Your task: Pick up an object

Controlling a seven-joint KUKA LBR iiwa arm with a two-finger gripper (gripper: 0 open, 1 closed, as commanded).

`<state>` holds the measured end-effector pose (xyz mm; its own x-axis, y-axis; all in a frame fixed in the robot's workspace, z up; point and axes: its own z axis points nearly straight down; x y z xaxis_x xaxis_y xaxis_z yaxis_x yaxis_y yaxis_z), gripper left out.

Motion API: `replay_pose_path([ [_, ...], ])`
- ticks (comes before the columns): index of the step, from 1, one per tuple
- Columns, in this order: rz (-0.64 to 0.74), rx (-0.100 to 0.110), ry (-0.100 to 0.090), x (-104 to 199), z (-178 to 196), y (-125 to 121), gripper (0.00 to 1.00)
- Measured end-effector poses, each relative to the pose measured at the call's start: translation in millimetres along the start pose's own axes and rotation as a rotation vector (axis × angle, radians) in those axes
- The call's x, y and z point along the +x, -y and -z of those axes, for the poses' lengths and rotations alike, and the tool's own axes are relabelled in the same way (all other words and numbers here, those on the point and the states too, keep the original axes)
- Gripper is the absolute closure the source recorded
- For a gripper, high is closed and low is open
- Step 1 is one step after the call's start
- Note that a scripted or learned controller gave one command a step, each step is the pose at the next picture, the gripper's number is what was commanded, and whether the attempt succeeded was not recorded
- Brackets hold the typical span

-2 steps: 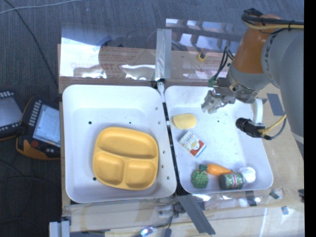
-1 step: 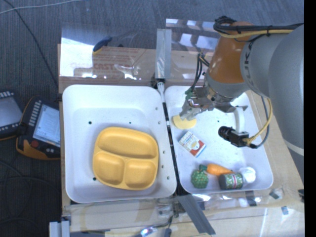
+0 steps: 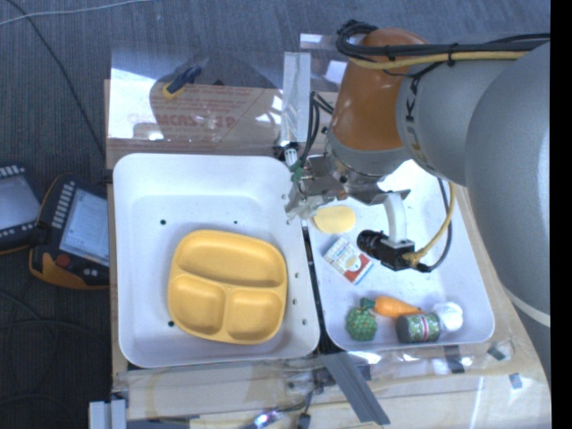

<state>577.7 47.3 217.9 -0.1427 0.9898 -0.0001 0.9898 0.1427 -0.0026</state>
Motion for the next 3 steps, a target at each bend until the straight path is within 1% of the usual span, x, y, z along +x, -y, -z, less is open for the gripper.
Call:
replay_pose_path([
  [1, 0.025, 0.0, 0.002, 74.9, 25.6, -74.3, 1.0],
  [2, 0.038, -0.001, 0.004, -2.1, 78.1, -35.5, 1.0],
  [3, 0.229, 0.0, 0.002, 51.4, 32.3, -69.2, 1.0],
])
